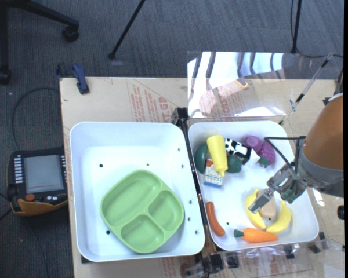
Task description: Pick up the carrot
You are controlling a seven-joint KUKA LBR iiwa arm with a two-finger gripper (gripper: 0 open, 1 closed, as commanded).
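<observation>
The carrot (260, 235) lies at the near edge of the right bin (296, 135), just in front of a banana (284, 220). The claw (268, 200) hangs over the banana, its fingers narrowly parted with nothing seen between them, a little above the carrot and apart from it. A sausage (214, 219) lies to the carrot's left. The left bin (87, 138) holds a green plate (142, 211).

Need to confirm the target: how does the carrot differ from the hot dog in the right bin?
The carrot is orange, tapered, green at one end, lying crosswise at the bin's near edge. The hot dog is redder, evenly thick, round-ended, lying along the left wall. Both lie flat, ungripped.
</observation>
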